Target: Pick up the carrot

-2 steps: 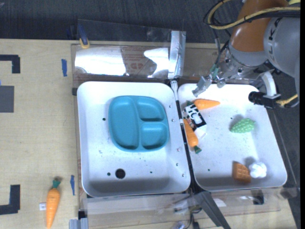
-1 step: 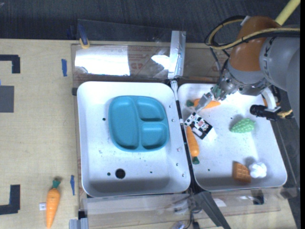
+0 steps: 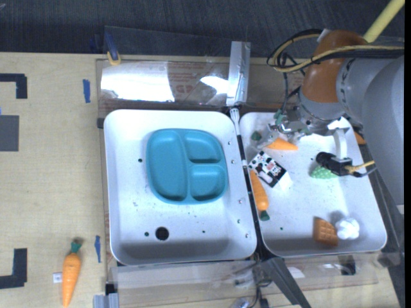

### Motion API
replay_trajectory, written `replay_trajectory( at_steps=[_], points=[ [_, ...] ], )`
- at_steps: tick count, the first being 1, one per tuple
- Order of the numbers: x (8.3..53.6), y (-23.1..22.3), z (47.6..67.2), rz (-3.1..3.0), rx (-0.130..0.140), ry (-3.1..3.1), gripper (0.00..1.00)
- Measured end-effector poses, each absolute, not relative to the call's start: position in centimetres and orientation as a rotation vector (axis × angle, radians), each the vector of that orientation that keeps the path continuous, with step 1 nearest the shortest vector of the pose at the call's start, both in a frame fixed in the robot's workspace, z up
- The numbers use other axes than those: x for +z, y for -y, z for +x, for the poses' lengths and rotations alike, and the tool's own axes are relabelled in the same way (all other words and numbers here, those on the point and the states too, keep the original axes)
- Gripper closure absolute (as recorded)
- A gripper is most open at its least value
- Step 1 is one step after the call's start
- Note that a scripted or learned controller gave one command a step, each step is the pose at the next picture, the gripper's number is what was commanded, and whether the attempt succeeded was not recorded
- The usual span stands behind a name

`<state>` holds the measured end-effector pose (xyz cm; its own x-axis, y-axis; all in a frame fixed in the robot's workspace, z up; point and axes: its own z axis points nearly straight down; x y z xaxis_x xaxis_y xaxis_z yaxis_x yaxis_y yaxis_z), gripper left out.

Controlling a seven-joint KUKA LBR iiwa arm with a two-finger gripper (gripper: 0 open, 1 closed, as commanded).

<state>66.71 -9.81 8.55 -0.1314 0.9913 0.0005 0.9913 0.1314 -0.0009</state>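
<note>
Gripper [image 3: 287, 128] low at far end of right bin [image 3: 369, 236], just above an orange carrot piece [image 3: 283, 145].
Finger state: can't tell, wrist blocks the view. A second carrot [image 3: 259, 192] lies along that bin's left wall, beside a black-and-white patterned card [image 3: 267, 167]; print not readable. A third carrot toy [image 3: 70, 271] is on the bench [image 3: 45, 191], outside the bins. Left bin [image 3: 122, 172] holds a blue divided tray [image 3: 187, 164].

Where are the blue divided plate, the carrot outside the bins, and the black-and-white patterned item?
blue divided plate [image 3: 168, 165]: camera view, on its large left compartment.
carrot outside the bins [image 3: 70, 273]: camera view, on its orange body.
black-and-white patterned item [image 3: 267, 168]: camera view, on its top face.
</note>
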Motion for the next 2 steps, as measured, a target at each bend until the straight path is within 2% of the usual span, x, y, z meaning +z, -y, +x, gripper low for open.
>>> replay_trajectory(
  at_steps=[1,2],
  points=[
    [9.7,9.7,66.8,-2.067,0.000,2.365,1.00],
    [18.9,2.5,64.8,-2.231,-0.014,2.220,1.00]
  ],
)
